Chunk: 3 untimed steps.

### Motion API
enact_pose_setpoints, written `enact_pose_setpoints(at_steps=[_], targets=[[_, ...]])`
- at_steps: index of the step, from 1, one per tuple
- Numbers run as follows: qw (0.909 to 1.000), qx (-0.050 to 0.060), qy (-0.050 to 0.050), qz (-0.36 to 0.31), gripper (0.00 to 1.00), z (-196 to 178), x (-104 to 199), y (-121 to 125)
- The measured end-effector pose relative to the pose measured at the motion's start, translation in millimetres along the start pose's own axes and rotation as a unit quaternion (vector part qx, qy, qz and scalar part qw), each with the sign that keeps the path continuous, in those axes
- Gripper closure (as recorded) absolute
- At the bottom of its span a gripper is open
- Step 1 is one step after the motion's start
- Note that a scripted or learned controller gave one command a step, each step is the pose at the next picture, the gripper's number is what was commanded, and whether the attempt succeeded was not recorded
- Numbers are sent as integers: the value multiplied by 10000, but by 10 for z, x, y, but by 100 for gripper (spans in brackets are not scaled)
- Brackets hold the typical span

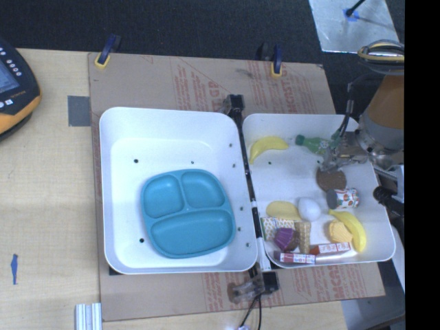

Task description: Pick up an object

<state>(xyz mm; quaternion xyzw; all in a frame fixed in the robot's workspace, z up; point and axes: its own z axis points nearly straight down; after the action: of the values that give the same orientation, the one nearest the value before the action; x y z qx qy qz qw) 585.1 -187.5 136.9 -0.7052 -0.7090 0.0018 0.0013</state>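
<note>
Gripper [335, 158] hangs over right bin [289, 126] by green bottle [313, 142], brown disc [331, 179] just below; finger state unclear, so it should centre on one item before closing.

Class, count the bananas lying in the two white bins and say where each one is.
2. One banana lies at the right bin's far left corner; the other banana lies near its front right corner. More could be hidden among the clutter.

A robotics lab: a wooden bench [41, 184] carries a cardboard sheet [206, 81] clamped at its top edge, two white bins [117, 133], a yellow-and-grey control pendant [14, 88] at the left edge, and the arm [385, 108] at the right.
</note>
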Motion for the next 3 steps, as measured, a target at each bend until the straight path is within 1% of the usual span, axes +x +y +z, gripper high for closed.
enact_pose_setpoints(at_steps=[1,2,3], targets=[[10000,3,0,-1,0,5,1,-1],[10000,24,12,13,0,478,-38,-508],[10000,-29,-1,-1,0,443,-38,8]])
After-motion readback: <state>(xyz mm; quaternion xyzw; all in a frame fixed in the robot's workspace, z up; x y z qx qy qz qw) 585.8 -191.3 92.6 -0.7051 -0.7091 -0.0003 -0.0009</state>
